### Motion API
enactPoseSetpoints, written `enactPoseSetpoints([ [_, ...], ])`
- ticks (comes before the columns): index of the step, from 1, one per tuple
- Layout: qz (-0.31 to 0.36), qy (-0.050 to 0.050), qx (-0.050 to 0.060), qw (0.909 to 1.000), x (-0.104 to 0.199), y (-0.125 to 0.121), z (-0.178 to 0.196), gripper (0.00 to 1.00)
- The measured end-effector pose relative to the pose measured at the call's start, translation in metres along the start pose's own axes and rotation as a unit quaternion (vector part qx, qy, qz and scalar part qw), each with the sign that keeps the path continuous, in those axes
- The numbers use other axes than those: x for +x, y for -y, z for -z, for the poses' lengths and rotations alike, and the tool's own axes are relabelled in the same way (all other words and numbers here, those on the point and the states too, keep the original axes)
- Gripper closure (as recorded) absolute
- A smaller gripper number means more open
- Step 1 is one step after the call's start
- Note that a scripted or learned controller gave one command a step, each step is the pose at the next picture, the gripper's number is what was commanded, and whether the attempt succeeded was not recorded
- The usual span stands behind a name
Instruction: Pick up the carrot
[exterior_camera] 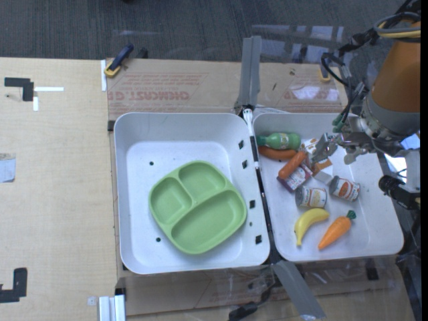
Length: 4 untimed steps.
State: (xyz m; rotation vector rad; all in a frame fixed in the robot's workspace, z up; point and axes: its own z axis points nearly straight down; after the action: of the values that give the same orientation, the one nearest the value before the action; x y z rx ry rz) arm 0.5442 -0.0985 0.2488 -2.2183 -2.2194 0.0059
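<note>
Lying near the front edge of the right bin (394,243), the carrot (335,231) points its green top toward the back right, just beside the banana (307,224) on its left. Behind them sit two small cans (312,196), and toward the bin's back left corner a green bottle (281,140). Hovering over the bin's back right part, the gripper (336,147) is in view; whether it is spread or closed I cannot tell. A green divided plate (197,208) rests in the left bin (127,192).
</note>
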Motion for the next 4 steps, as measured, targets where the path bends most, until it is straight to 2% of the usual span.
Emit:
enactPoseSetpoints([
  [1, -0.001, 0.000, 0.000, 1.0000, -0.001, 0.000, 0.009, 1.00],
  [2, -0.001, 0.001, 0.001, 1.0000, -0.001, 0.000, 0.009, 0.00],
  [3, -0.005, 0.000, -0.002, 1.0000, -0.026, 0.066, -0.158, 0.00],
  [4, 0.048, 0.000, -0.002, 0.9989, 0.022, 0.061, -0.058, 0.00],
])
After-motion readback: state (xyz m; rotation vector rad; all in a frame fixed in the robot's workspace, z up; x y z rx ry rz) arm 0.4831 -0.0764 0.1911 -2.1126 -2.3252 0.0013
